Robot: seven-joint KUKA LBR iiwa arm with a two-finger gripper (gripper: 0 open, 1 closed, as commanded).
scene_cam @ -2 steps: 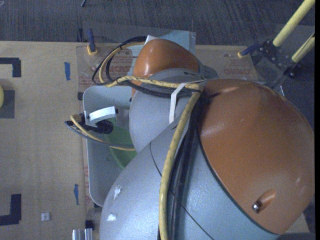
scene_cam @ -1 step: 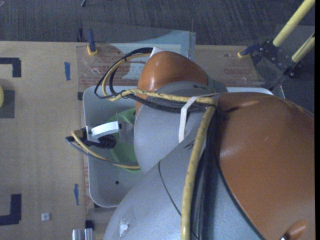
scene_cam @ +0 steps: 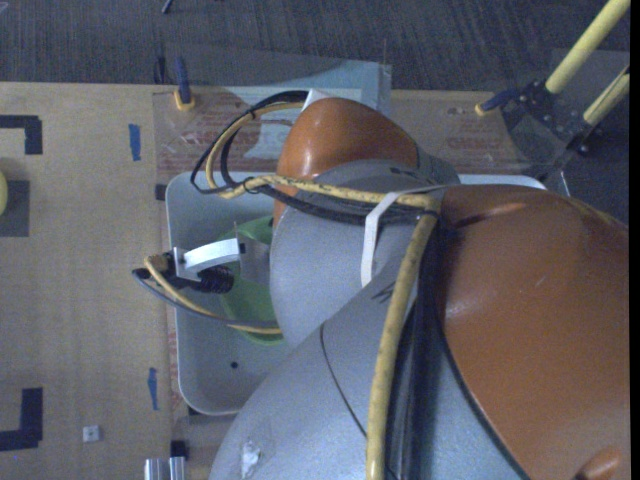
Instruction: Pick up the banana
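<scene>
Banana hidden beneath arm (scene_cam: 400,298)

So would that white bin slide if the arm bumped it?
Possibly. The white bin looks shallow and thin-walled, so probably light. It sits on a smooth bench, so it would likelier skid than tip. Whether it is fastened down, I cannot tell.

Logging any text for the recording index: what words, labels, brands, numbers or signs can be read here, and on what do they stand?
None can be read.
White strap across the grey and orange robot arm: blank.
Blue tape strips on the tan wooden bench: no print visible.
Black corner marks on the bench: shapes, not letters.
</scene>
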